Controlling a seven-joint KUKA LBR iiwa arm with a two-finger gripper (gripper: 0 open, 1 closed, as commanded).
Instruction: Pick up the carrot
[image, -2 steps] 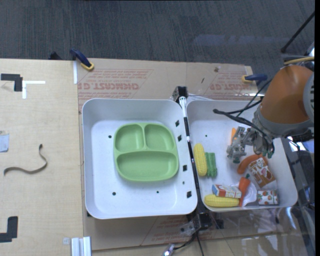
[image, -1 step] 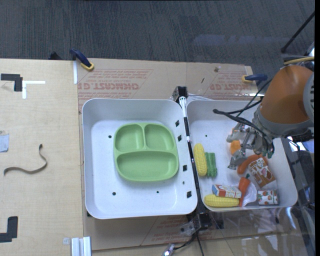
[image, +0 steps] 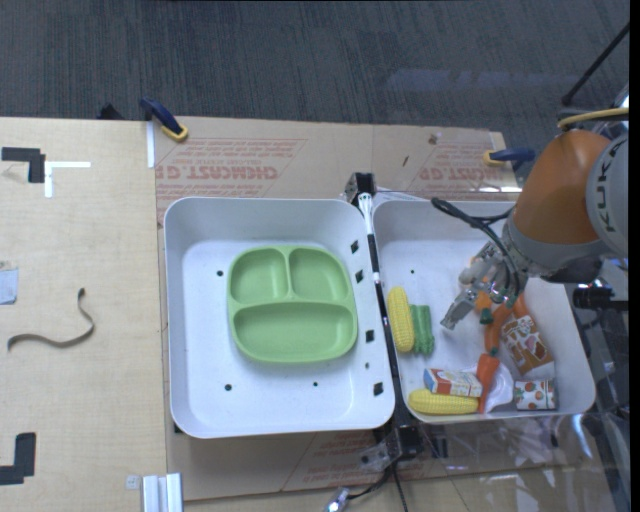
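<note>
Carrot (image: 492, 333) is what we are after, and we find it in the right bin (image: 420, 232), an orange piece just below the gripper (image: 478, 296) and beside an orange-and-white packet (image: 524, 343) that lies toward the bin's right wall. We see the gripper low over the bin's middle, with the arm (image: 566, 195) and its orange band reaching in from the right. One grey finger (image: 456, 311) slants down and to the left, apart from the carrot; the rest of the fingers blur into the wrist, so we cannot tell whether they are spread or closed. We see nothing clearly between them.

Left of the gripper we see a corn cob (image: 401, 318) lying lengthwise near the bin's left wall, with a green vegetable (image: 424, 328) touching its right side. Along the near edge we see a second yellow piece (image: 442, 403), a small carton (image: 453, 381) just above it, a red-orange item (image: 487, 377) beside that, and a white box with orange dots (image: 535, 394) in the near right corner.

In the left bin (image: 200, 400) we see a green divided plate (image: 293, 304) lying flat near the middle. On the tabletop (image: 80, 400) to the far left we see a thin curved strip (image: 60, 333).
</note>
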